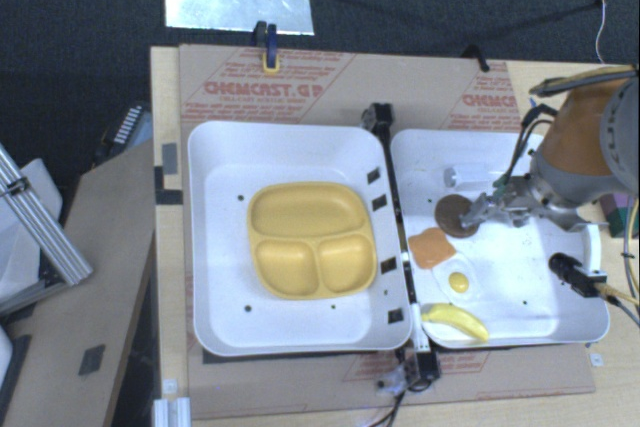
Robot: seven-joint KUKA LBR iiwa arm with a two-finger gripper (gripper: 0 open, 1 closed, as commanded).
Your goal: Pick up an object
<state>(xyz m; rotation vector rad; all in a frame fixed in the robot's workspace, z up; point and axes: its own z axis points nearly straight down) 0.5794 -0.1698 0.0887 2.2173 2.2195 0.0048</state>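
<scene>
Gripper (478, 211) sits just beside brown disc (455, 214) in right bin (520, 310).

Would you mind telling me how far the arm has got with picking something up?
Nothing looks lifted yet. The gripper is low in the right bin, right at the brown disc; an actual grasp cannot be confirmed. The orange slice, fried egg and banana lie in the bin. Left: securing one object and raising it.
</scene>
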